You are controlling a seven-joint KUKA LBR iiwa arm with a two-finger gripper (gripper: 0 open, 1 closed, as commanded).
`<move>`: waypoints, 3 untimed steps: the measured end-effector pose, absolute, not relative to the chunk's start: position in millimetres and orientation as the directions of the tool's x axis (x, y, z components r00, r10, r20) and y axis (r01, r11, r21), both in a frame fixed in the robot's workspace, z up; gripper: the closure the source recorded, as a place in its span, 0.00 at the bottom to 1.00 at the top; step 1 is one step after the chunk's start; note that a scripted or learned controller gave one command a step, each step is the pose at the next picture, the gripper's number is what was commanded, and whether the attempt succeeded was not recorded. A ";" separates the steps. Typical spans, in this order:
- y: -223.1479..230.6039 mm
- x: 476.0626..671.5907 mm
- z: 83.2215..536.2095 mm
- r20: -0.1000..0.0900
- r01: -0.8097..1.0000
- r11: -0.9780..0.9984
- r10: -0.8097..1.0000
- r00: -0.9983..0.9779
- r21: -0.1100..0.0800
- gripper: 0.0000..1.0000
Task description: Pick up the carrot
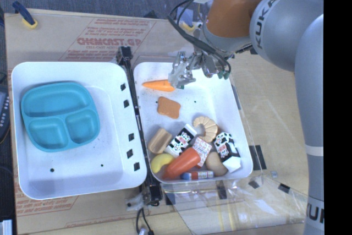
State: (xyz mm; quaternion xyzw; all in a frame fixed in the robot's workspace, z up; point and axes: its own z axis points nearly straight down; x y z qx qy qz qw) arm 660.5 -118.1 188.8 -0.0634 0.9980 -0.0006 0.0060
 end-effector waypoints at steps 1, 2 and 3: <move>-119.0 658.7 185.2 -0.005 -0.125 0.992 -0.125 -0.992 -0.001 0.00; -109.0 641.3 87.5 0.007 -0.129 0.992 -0.129 -0.992 0.004 0.00; -108.9 646.4 104.8 -0.007 -0.134 0.991 -0.134 -0.991 -0.002 1.00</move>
